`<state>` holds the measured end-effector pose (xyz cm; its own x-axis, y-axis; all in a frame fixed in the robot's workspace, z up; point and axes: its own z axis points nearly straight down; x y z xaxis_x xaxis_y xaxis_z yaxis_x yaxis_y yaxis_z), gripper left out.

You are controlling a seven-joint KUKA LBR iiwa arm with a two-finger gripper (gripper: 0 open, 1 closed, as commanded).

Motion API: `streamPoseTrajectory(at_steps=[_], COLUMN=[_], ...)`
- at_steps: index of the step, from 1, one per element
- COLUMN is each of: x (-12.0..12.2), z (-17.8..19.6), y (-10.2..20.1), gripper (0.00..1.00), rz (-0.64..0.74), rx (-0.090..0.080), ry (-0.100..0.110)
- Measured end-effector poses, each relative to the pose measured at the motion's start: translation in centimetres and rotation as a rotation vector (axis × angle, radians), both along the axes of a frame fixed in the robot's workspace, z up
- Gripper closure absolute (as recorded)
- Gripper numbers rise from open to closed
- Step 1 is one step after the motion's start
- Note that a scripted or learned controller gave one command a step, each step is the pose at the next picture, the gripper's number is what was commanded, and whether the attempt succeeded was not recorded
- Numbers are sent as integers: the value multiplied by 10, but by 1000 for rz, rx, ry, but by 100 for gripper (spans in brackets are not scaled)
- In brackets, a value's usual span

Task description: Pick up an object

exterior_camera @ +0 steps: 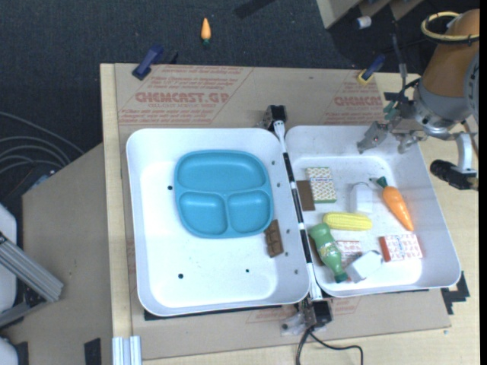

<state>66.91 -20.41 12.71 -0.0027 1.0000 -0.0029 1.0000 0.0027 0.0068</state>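
**Carrot lies just ahead of my waiting gripper**

The toy carrot (397, 206) rests in the right bin (445, 238), near its right wall, with its green-tufted top toward the bin's far side and its orange tip toward the near side. Its long axis runs slantwise from far-left to near-right. To its left lie a corn cob (348, 221), a green bottle (328, 251) and small cartons (321, 184). My gripper (388, 137) hangs over the far rim of the same bin, empty, its fingers spread apart with nothing between them. The carrot sits near it, toward the camera and slightly right. I judge the fingers would need to straddle the carrot across its narrow width. The left bin (144, 204) holds a blue divided tray (223, 192).
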Motion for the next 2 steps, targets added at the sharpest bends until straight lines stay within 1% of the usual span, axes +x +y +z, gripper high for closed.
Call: streamPoseTrajectory(at_steps=[1, 2], x=[-1, 0], z=[-41, -31], y=[-9, -12], gripper=[0, 100], rz=[1, 2], rx=[18, 6], ry=[14, 5])
